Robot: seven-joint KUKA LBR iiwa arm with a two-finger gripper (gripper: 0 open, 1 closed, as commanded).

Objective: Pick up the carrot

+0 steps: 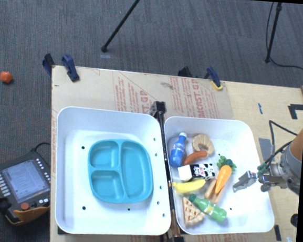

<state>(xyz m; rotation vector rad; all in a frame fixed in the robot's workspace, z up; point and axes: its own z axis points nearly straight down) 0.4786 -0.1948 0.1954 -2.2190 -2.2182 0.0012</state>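
I have one fixed camera, mounted above the bench, looking down at a slant from mid range. Both white bins sit in frame: left bin toward 8 o'clock, right bin toward 4 o'clock. Floor lies at 12; the arm enters at 3.

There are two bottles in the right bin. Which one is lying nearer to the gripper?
The green bottle, lying on its side near the bin's front, below the carrot, is nearer the gripper. The blue bottle stands against the bin's left wall, farther away.
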